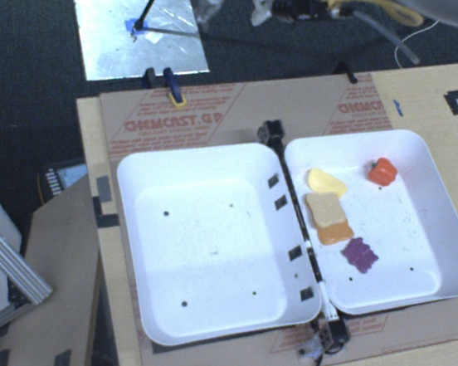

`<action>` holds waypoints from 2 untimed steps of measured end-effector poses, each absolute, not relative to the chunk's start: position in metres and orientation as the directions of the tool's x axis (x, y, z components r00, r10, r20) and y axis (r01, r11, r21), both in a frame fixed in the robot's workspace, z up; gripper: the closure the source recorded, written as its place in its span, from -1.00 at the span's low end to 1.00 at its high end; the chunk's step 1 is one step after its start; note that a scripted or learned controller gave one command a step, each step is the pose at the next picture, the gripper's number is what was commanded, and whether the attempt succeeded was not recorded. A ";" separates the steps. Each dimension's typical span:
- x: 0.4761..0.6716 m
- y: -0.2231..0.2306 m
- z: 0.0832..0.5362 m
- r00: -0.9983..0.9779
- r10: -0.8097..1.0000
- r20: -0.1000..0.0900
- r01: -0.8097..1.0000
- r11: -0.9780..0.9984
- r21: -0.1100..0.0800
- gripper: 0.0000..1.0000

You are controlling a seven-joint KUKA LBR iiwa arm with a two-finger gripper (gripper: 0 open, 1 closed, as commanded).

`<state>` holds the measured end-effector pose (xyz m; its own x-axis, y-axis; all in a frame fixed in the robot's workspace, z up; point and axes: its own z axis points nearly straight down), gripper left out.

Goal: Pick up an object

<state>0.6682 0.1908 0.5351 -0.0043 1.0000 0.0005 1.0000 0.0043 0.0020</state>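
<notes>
Several small items lie in the right bin (447, 216). A pale yellow piece (325, 180) lies near its upper left. Just below it, a tan slab (325, 207) overlaps an orange piece (335, 233). A purple cluster (360, 254) sits lower down. A red-orange pepper-like item (382, 171) rests near the far right. My gripper (236, 1) hangs high at the top of the view, beyond the bench's far edge and well away from both bins. Its two pale fingers (209, 0) are spread open with nothing between them.
The left bin (142, 256) adjoins the right one along a black hinge strip (294, 219). A shiny metal sheet (138, 31) lies on the dark floor at the upper left. Yellow and grey cables (373, 4) trail from the wrist at the upper right.
</notes>
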 end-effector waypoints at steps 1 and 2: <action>0.668 0.191 0.547 -0.007 1.000 0.001 1.000 0.007 0.005 1.00; 0.668 0.191 0.546 -0.008 1.000 0.001 1.000 0.008 0.004 -1.00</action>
